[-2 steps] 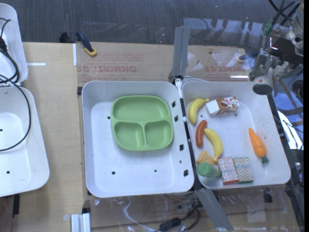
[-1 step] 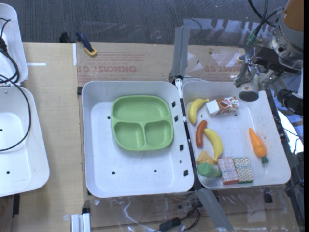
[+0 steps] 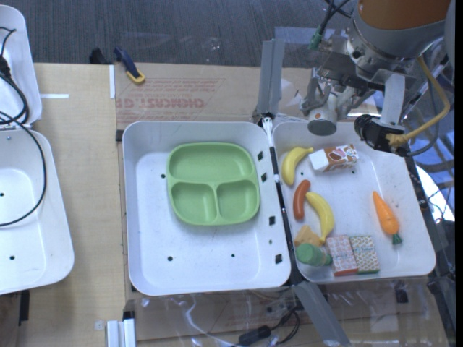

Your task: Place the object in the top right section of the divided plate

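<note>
A light green divided plate (image 3: pixel 210 163) lies in the left bin (image 3: pixel 145 259), with one wide section on its far side and two smaller ones on its near side, all bare. My gripper (image 3: pixel 323 118) hangs over the far left edge of the right bin (image 3: pixel 418 260), just beyond a yellow banana (image 3: pixel 291 163) and a small white and red carton (image 3: pixel 334 157). I see nothing held in it. A red sausage (image 3: pixel 301 199), a second banana (image 3: pixel 322 212) and an orange carrot (image 3: pixel 385 214) lie further forward in that bin.
At the right bin's near edge sit a green round item (image 3: pixel 311 254), a yellow wedge (image 3: pixel 307 236) and two patterned blocks (image 3: pixel 352 254). A blue and yellow clamp (image 3: pixel 129 66) lies on the cardboard behind the left bin. White equipment with a black cable (image 3: pixel 29 194) stands at the left.
</note>
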Robot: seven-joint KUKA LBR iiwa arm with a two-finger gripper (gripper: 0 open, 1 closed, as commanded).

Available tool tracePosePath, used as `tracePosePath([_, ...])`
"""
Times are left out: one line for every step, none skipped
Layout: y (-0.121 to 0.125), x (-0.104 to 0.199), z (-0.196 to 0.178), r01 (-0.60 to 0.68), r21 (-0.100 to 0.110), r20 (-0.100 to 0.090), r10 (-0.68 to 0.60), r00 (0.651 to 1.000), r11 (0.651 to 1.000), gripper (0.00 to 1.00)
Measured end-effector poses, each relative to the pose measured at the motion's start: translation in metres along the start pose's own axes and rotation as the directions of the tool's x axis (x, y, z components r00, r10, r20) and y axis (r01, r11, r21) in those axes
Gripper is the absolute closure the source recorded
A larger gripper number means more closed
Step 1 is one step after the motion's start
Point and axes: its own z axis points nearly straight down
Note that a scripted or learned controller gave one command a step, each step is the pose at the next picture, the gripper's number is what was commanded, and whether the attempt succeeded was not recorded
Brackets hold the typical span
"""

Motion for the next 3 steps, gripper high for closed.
tracePosePath([0.035,-0.021,-0.032,0.088,-0.001,0.000,-0.088,0.996,0.996,1.00])
tracePosePath([0.037,0.101,-0.032,0.168,-0.001,-0.001,-0.168,0.986,0.986,1.00])
tracePosePath([0.026,0.116,-0.032,0.081,0.001,0.001,-0.081,0.997,0.997,1.00])
